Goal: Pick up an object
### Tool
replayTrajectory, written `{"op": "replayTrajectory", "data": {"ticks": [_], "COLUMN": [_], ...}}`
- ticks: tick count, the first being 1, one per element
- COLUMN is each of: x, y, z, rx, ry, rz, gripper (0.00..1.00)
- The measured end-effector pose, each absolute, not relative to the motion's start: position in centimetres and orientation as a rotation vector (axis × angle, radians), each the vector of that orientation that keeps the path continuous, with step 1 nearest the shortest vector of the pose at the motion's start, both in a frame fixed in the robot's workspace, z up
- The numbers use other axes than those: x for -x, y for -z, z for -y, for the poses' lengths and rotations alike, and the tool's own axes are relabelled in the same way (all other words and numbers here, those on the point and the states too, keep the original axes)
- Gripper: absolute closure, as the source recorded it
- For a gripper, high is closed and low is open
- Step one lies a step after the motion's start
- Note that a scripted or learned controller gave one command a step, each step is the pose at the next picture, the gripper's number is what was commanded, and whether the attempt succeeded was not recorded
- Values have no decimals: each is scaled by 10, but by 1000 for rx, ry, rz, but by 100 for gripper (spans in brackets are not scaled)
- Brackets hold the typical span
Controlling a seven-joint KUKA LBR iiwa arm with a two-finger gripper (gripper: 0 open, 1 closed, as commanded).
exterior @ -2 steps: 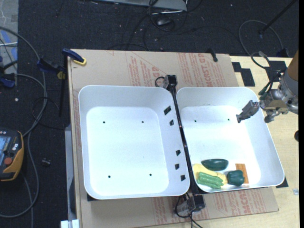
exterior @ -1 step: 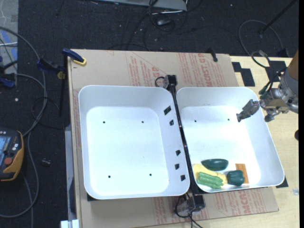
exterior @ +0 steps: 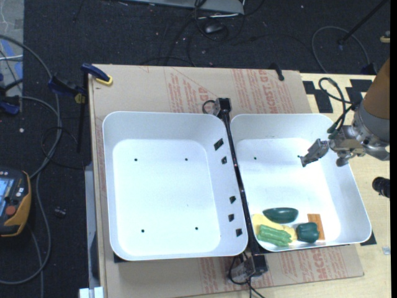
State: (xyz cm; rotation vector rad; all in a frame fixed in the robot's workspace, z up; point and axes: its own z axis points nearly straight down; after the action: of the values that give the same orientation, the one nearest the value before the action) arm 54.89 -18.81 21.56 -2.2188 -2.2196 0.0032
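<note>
In the camera view, several small things lie in the near corner of the right bin (exterior: 347, 185): a dark green oval piece (exterior: 280, 215), a light green ribbed piece (exterior: 273, 235), a teal chunk (exterior: 307, 232) and an orange-brown block (exterior: 316, 220) behind it. My gripper (exterior: 327, 154) hangs over the right side of that bin, well above and behind the pile. Its fingers are spread open, with nothing between them.
The left bin (exterior: 111, 166) sits beside the right one, joined by a black clip strip (exterior: 232, 172). Both rest on a cardboard sheet (exterior: 186, 85). Cables lie on the dark floor around the bench, with a yellow device (exterior: 12, 200) at the left.
</note>
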Motion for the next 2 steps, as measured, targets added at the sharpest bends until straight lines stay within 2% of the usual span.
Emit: {"op": "replayTrajectory", "data": {"ticks": [1,2], "x": [-550,-541], "y": [-165,-118], "z": [178,175], "rx": [2218,2219], "ry": [-4,-3], "rz": [2219,2219], "gripper": [0,0]}}
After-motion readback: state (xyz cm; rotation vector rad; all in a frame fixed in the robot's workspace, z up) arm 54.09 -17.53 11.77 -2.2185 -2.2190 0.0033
